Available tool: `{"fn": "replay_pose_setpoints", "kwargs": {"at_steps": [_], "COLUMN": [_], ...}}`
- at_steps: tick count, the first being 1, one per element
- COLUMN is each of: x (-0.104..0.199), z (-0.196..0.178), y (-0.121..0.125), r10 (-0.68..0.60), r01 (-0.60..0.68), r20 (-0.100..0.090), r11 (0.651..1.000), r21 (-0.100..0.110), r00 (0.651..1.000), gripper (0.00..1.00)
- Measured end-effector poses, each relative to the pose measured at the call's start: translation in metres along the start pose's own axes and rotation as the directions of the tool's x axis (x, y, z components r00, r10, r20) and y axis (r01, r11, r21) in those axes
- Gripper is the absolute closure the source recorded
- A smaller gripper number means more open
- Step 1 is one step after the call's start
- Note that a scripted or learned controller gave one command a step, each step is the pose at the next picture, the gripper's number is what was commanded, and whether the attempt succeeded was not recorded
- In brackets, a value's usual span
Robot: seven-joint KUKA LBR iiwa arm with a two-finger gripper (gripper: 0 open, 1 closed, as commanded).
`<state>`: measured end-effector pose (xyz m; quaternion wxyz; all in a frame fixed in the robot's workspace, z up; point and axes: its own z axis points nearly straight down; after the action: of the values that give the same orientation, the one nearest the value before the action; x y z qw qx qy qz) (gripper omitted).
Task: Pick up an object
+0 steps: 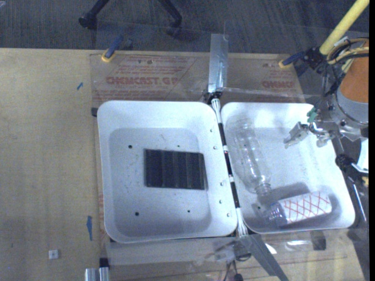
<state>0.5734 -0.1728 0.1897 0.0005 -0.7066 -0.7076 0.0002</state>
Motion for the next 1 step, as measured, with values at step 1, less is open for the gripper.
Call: {"fn": "replay_pose_setpoints", "kwargs": {"at_steps": [1], "x": [0.0470], "z": [0.0302], "y": [-0.0945], "r10": [-0.025], "r01": [0.025], "r20": [0.000], "r11": [1.000], "r21": [0.000], "r00": [1.000], "gripper": [0.00]}}
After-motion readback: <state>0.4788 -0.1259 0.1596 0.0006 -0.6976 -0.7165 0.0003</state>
